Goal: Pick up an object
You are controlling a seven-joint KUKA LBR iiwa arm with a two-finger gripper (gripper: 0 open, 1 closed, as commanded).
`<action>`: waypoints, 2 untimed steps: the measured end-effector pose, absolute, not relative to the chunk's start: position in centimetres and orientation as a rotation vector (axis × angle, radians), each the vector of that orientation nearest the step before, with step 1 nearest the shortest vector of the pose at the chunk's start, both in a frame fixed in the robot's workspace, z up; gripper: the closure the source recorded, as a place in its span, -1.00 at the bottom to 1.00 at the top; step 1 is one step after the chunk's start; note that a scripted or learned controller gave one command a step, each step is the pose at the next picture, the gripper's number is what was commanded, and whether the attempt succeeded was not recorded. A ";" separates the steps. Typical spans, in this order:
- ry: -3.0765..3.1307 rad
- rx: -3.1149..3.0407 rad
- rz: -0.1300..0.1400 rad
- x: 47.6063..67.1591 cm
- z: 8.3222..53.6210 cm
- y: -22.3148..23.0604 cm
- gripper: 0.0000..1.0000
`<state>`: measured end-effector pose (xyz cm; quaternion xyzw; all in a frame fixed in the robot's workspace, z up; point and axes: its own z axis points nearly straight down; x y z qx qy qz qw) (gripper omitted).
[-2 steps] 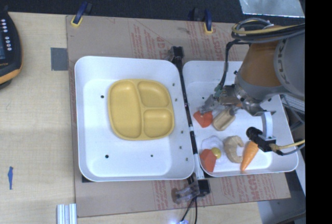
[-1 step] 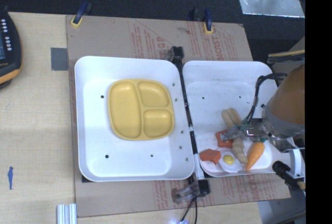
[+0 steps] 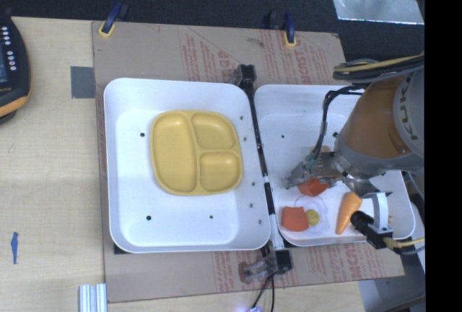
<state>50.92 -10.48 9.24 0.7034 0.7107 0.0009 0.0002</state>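
In the right bin (image 3: 289, 105), my gripper (image 3: 309, 175) hangs low at the end of the grey and orange arm (image 3: 375, 126). A small red object (image 3: 313, 188) lies right under it, partly hidden by the gripper. Whether it is touched I cannot tell. Nearer the front wall of that bin sit a second red piece (image 3: 292, 219), a small green piece (image 3: 312, 217) beside it, and an orange carrot-shaped toy (image 3: 348, 210) to their right.
The left bin (image 3: 123, 217) holds a yellow divided plate (image 3: 195, 152) at its middle. A black divider rail (image 3: 258, 152) runs between the bins. Cables and a black fitting (image 3: 372, 227) trail from the arm at the right bin's front right corner.
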 end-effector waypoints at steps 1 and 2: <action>2.227 2.216 -0.004 50.7 10.2 -10.9 1.00; 2.233 2.203 0.013 55.3 19.8 -2.5 1.00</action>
